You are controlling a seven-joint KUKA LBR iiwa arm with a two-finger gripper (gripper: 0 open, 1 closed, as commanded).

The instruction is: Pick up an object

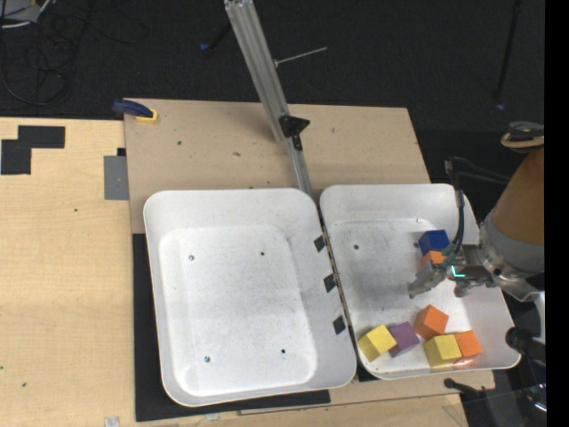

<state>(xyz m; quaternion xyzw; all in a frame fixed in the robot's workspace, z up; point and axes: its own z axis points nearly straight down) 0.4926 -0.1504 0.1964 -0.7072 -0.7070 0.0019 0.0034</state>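
The arm (520,216) is a thick round body, orange across its broad upper part and grey in the band below. A black cable (458,205) curves along its side. At its end sits the tool (427,283), a small block of grey and dark metal with slim grey fingers (420,285), and a small teal light (460,272) glows on it

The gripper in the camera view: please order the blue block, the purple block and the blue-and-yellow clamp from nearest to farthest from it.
From the gripper:
1. Blue block, just behind it in the right bin.
2. Purple block, near the right bin's front edge.
3. Blue-and-yellow clamp, far off at the bench's back left corner.
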